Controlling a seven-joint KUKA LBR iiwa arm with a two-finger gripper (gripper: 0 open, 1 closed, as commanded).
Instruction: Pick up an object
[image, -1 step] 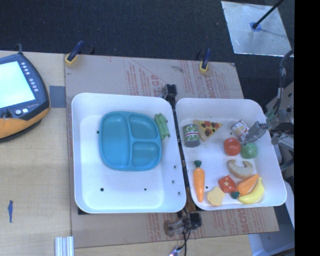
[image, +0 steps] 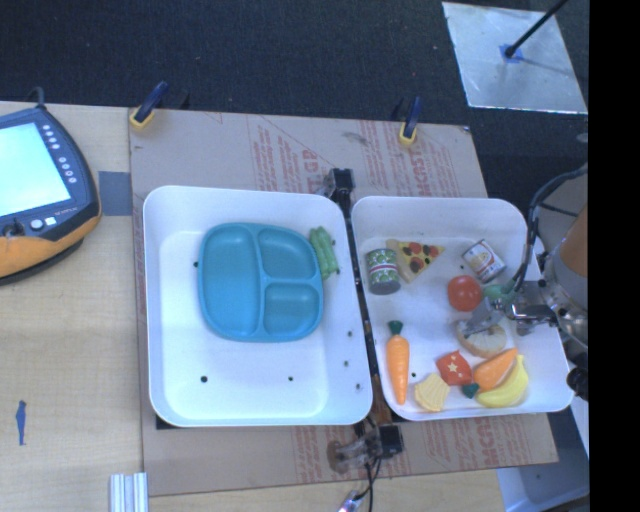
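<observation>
The right bin (image: 440, 212) holds several toy foods. A red tomato (image: 463, 292) lies near its middle, with a tan bread slice (image: 484, 341) just below it. My gripper (image: 497, 310) reaches in from the right edge and hangs low between the tomato and the bread slice, right over the slice's upper edge. A small tin (image: 483, 260) lies above it. Further left are a green can (image: 381, 270), a pizza slice (image: 413, 256) and a carrot (image: 398, 367). Nothing shows as held.
A banana (image: 507, 390), an orange piece (image: 494, 368), a red piece (image: 455, 368) and a cheese wedge (image: 432, 393) crowd the right bin's front corner. The left bin (image: 170, 330) holds a blue divided plate (image: 262, 281) and a green pod (image: 324, 251). A tablet (image: 35, 190) sits far left.
</observation>
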